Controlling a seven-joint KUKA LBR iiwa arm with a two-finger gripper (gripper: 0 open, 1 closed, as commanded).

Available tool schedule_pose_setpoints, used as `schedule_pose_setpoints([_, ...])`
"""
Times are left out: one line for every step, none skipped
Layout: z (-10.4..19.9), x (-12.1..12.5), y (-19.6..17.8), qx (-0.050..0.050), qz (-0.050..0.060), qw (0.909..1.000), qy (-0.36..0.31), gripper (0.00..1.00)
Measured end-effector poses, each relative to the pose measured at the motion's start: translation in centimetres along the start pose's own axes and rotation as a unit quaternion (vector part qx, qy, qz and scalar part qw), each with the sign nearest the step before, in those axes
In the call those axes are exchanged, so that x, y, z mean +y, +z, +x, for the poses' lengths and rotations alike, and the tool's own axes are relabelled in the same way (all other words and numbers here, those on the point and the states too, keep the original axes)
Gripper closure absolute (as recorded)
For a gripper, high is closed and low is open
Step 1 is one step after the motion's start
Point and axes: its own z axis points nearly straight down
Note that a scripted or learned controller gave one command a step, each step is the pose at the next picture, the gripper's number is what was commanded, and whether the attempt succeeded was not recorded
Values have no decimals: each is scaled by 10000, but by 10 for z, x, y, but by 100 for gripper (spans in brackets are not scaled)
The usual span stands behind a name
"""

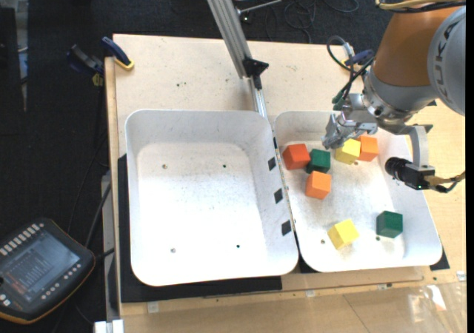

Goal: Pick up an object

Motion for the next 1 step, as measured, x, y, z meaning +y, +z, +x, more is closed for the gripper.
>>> schedule_pose_setpoints([57, 18, -6, 1, -21, 10000, -9, 100])
